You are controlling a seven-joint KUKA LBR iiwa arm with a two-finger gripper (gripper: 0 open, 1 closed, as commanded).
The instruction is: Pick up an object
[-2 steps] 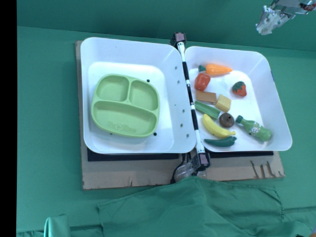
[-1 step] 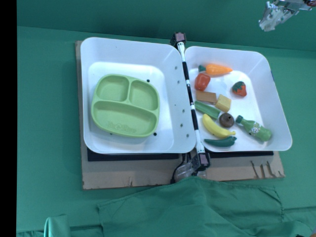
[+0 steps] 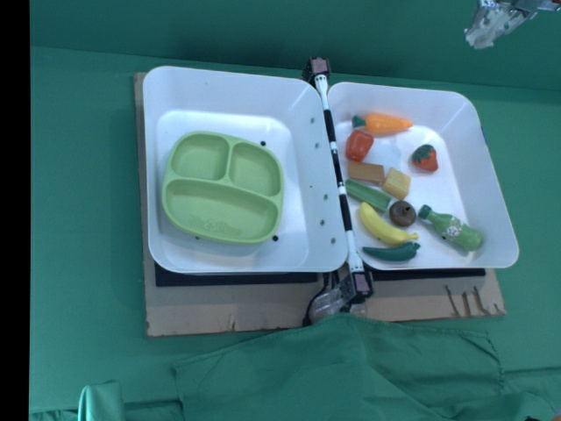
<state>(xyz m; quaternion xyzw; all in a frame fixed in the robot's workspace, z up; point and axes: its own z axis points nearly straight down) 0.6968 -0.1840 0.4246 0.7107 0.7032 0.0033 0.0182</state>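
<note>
The right bin [image 3: 469, 143] holds several toy foods: an orange carrot [image 3: 386, 123], a red pepper [image 3: 358, 145], a strawberry [image 3: 425, 157], a brown block [image 3: 366, 172], a yellow cube [image 3: 396, 182], a green cucumber [image 3: 368, 195], a brown round piece [image 3: 402, 212], a banana [image 3: 383, 225], a dark green chili [image 3: 392, 252] and a green bottle [image 3: 450, 228]. My gripper [image 3: 484, 26] hangs high at the top right, above and beyond the right bin's far corner, away from every object. Nothing shows between its fingers.
The left bin [image 3: 298, 147] holds a light green divided plate [image 3: 223, 185]. A black-and-white striped bar [image 3: 337, 178] runs between the bins. Both bins rest on a cardboard sheet [image 3: 219, 318] over green cloth, which bunches up at the front [image 3: 333, 367].
</note>
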